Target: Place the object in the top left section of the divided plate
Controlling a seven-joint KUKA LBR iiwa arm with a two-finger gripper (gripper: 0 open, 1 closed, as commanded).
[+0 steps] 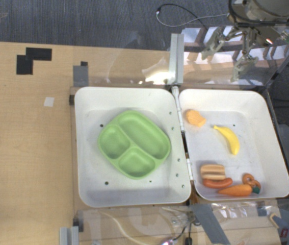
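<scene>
Two-finger metal gripper [229,49] hovering above far edge of right bin, fingers spread wide, gripping nothing. Green three-section plastic plate [134,143] sitting well below-left. Target object unspecified: yellow toy banana [228,139] lying nearest below. Risk: wrong pick, misgrasp.

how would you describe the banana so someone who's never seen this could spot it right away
Start at the right-hand white bin, the one without the green divided plate. Near its middle, slightly toward the right wall, lies the banana. It is the only plain yellow curved piece, lying apart from the orange lump above-left and the hot dog cluster below.
</scene>
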